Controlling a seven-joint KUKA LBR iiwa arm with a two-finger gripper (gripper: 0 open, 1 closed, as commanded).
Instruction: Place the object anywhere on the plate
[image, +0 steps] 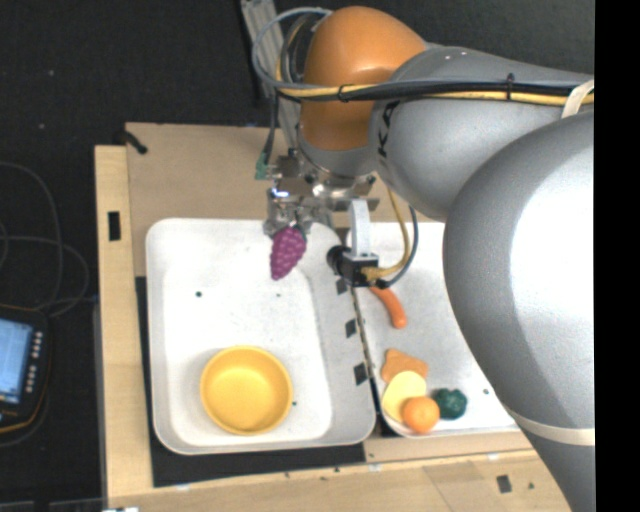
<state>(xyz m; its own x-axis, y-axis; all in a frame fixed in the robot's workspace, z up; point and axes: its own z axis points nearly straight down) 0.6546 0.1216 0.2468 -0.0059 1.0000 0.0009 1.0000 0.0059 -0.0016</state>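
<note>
A purple bunch of grapes (287, 252) hangs from my gripper (289, 226) over the far right part of the left bin (180, 290). The fingers are shut on the top of the bunch. A yellow plate (246, 389) rests at the near end of the same bin, well below and a little left of the grapes in the view. The grey arm with its orange band (350, 80) reaches in from the upper right and covers much of the right bin.
The right bin (470, 415) holds a carrot (391, 305), an orange wedge (403, 363), a pale yellow piece (403, 390), an orange ball (421, 413) and a dark green piece (453, 403). A divider wall (350, 330) separates the two bins.
</note>
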